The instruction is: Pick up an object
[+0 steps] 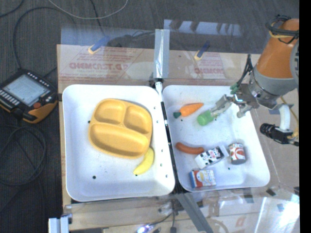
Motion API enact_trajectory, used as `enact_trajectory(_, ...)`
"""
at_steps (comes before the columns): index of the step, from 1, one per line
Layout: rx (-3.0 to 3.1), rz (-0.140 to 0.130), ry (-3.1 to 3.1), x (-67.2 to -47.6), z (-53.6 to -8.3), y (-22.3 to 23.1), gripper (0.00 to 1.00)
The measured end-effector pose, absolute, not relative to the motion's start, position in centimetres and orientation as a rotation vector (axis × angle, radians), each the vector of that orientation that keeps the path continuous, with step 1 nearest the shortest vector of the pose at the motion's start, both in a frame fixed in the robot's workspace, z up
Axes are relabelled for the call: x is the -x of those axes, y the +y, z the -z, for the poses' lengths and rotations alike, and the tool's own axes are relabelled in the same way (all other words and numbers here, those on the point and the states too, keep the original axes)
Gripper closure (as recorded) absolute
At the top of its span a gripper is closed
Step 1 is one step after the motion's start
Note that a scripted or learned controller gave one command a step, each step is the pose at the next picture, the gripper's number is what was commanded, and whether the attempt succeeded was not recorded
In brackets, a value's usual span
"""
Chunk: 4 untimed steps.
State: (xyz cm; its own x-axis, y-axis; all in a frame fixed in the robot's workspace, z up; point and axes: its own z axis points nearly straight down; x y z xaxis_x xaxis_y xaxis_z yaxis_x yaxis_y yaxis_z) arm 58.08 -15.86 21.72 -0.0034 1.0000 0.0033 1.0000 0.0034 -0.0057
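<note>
My gripper (229, 110) hangs over the upper right part of the right bin (252, 176), open, with nothing between its fingers. One fingertip (217, 109) ends right beside a small green object (204, 118); I cannot tell if they touch. An orange carrot (190, 109) lies just left of the green object. Lower in the bin are a reddish sausage (189, 148), a black-and-white toy (211, 156), a red can (236, 153) and a small carton (202, 177).
The left bin (77, 178) holds a yellow divided tray (121, 127) and a banana (145, 163) at the tray's lower right. A raised divider (166, 130) separates the bins. A pendant (26, 95) lies off the bench at left.
</note>
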Motion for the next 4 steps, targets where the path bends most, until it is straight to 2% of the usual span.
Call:
enact_trajectory(1,2.16,-0.004,-2.278,-61.4,-9.3,-14.3,0.0)
enact_trajectory(2,2.082,-0.062,-2.3,-65.6,-8.8,-12.9,0.0)
enact_trajectory(3,2.083,-0.058,-2.308,-65.7,-9.5,-12.9,1.0)
enact_trajectory(4,2.084,-0.057,-2.31,-65.8,-9.6,-12.9,0.0)
